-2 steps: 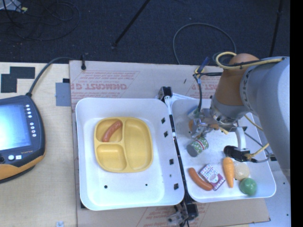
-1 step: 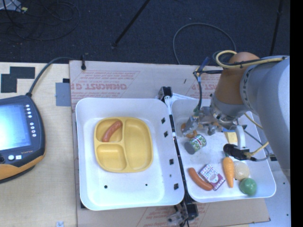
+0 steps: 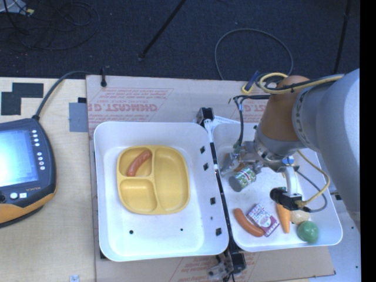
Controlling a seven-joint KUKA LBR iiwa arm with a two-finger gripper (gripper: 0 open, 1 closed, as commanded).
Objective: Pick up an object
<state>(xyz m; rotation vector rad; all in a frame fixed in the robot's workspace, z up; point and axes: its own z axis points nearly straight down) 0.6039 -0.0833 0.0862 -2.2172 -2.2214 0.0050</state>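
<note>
The arm [image 3: 305, 116] is seen reaching in from the right, bent down over the right bin [image 3: 335, 231]. Its claw [image 3: 242, 168] is lowered at the bin's upper left part, right over a small can [image 3: 242, 178] that is lying tilted on its side; whether the claw is spread or pressed together cannot be told, and no grip on the can can be confirmed.

Further objects are spread across the near half of the same bin: a sausage [image 3: 248, 222] lies slanted by the left wall, a small pink packet [image 3: 262, 218] is touching it on the right, a carrot [image 3: 284, 217] is laid just beside that, with a pale round item [image 3: 300, 215] and a green ball [image 3: 307, 232] in the near right corner.

In the left bin [image 3: 153, 242] a yellow divided plate [image 3: 154, 178] is placed, and a second sausage [image 3: 138, 162] rests in its upper left compartment. A handheld screen unit [image 3: 20, 168] is lying on the table [image 3: 41, 245] at the far left.
</note>
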